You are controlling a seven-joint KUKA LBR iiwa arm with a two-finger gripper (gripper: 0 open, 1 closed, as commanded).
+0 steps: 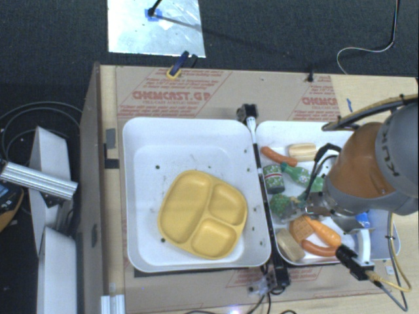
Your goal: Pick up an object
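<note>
1. The bench top [216, 90] is brown cardboard with red printing, set on a dark carpeted floor [52, 38] (a shiny silver sheet [156, 19] lies beyond it).
2. The left bin [141, 149] holds a yellow divided plate [201, 212], tilted askew.
3. The right bin [281, 133] holds toy food: a carrot [278, 156], a bread roll [302, 151], a green bottle [296, 173], broccoli [281, 205] and a sausage [321, 231] near its front edge.
4. The arm [366, 165] hangs over the right bin; the gripper [313, 205] is down among the food, and I cannot tell whether it grips anything.
5. Cables [33, 120] and grey metal rails [39, 178] sit left of the bench.
</note>
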